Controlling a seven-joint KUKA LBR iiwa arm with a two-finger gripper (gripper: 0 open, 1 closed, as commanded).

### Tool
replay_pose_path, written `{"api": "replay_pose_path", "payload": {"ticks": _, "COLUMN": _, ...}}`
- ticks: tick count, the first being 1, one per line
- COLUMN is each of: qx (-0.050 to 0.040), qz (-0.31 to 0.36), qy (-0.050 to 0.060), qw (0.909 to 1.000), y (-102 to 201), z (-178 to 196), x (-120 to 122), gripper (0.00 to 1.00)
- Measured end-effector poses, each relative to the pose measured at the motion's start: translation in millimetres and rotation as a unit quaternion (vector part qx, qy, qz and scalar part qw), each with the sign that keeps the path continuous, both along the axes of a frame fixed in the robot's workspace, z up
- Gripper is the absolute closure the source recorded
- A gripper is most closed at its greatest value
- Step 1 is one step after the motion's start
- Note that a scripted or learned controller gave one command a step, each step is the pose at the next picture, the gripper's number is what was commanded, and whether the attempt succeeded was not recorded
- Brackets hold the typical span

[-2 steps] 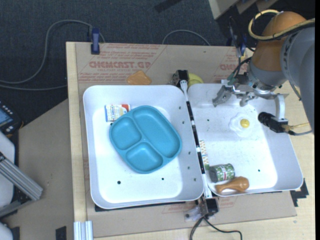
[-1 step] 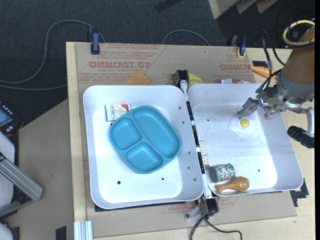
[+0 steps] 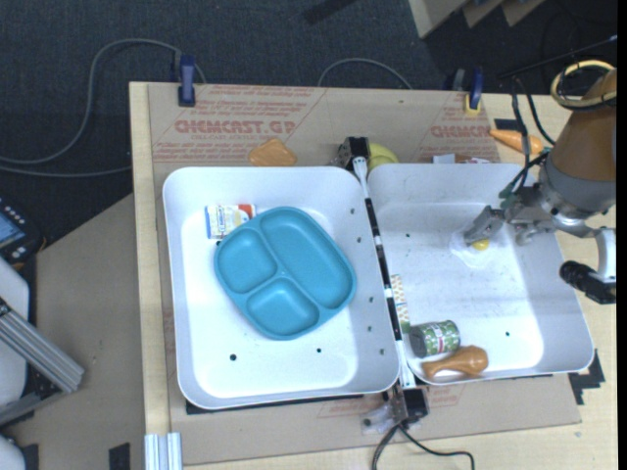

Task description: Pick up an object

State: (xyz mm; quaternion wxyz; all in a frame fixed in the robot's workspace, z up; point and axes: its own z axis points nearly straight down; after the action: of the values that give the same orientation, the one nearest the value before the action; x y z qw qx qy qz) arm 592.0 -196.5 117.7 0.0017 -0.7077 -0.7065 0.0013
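The gripper (image 3: 487, 231) hangs low over the right bin (image 3: 529, 302), and whether it is parted or closed cannot be told from above. A small yellow object (image 3: 479, 245) lies on the bin floor just beneath its tip. Nearer the camera, a green can (image 3: 434, 339) and an orange-brown squash-shaped toy (image 3: 457, 362) rest in the bin's corner, while a blue divided plate (image 3: 283, 271) sits well to the gripper's left in the other bin (image 3: 196, 292).

Probably a robotics lab, clamped bench board (image 3: 294, 116), trailing cables (image 3: 118, 57), carpet floor (image 3: 196, 18)
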Motion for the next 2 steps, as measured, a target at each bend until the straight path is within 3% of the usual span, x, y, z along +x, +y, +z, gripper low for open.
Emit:
{"api": "replay_pose_path", "payload": {"ticks": 1, "qx": -0.0010, "qz": 0.003, "qy": -0.004, "qw": 1.0000, "y": 45, "z": -17, "x": 41, "gripper": 0.00}}
{"api": "replay_pose_path", "payload": {"ticks": 2, "qx": 0.0002, "qz": -0.002, "qy": -0.001, "qw": 1.0000, "y": -25, "z": -3, "x": -9, "gripper": 0.00}}
